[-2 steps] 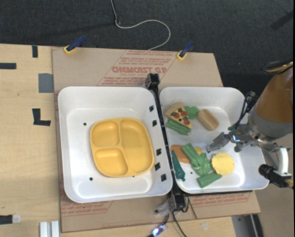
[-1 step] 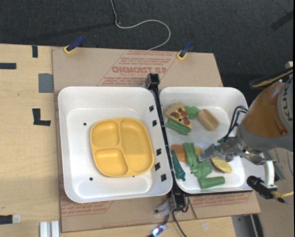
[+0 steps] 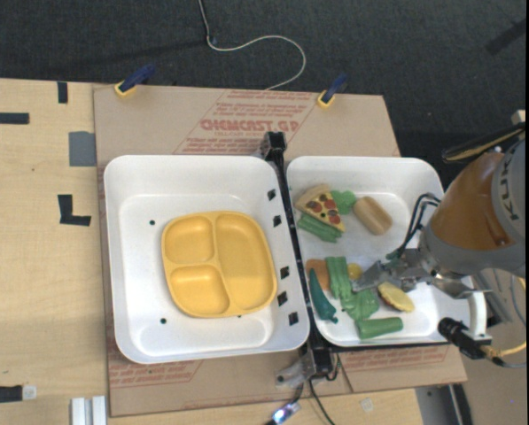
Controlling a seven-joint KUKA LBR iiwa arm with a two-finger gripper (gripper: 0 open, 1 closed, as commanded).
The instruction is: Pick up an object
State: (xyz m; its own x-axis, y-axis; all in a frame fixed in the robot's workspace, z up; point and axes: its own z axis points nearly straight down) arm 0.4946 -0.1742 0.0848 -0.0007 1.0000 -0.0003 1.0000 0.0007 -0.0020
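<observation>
The right bin (image 3: 406, 171) holds toy food: a pizza slice (image 3: 321, 206), a tan bread roll (image 3: 373, 214), several green vegetable pieces (image 3: 339, 277), a teal piece (image 3: 322, 301), an orange piece (image 3: 315, 265) and a yellow piece (image 3: 396, 298). My gripper (image 3: 377, 279) reaches in from the right and sits low in this bin, its fingers pointing left between the green pieces and the yellow piece. The yellow piece lies just below the fingers.
The left bin (image 3: 127, 237) holds a yellow divided plate (image 3: 218, 262). A black divider (image 3: 284, 237) runs between the bins. The arm's grey body and orange band (image 3: 477, 215) overhang the right bin's right edge. A white cable (image 3: 255, 47) lies behind the bins.
</observation>
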